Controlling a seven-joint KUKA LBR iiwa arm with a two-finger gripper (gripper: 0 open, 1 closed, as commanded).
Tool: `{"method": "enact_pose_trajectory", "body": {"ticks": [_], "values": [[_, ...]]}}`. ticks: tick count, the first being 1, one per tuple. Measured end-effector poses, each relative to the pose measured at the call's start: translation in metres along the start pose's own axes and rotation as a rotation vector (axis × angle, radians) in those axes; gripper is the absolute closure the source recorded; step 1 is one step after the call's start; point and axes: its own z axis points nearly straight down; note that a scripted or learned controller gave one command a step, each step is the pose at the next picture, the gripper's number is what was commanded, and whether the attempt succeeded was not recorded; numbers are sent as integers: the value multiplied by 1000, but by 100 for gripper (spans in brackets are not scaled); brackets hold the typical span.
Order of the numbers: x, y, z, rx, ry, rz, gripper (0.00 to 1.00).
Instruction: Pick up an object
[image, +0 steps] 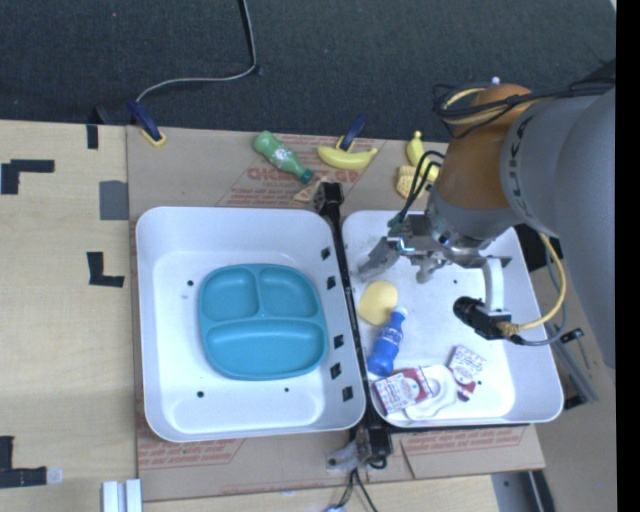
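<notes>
floor: dark carpet (300, 40), probably | bench: pale wood (60, 330) | cardboard sheet (200, 170)

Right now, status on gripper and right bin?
Gripper above right bin, nothing seen held. Yellow lemon and blue bottle just below. Nothing blocking.

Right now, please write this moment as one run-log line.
claw: over right white bin, nothing held | nearest: round yellow object, blue plastic bottle | left bin: teal divided plate

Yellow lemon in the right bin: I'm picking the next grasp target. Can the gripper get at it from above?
Probably yes. The yellow lemon lies uncovered just below the gripper; only the blue bottle touches its lower side.
</notes>
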Motion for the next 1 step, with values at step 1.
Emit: {"method": "enact_pose_trajectory", "body": {"ticks": [1], "values": [[-3, -8, 0, 0, 0, 0, 0]]}}
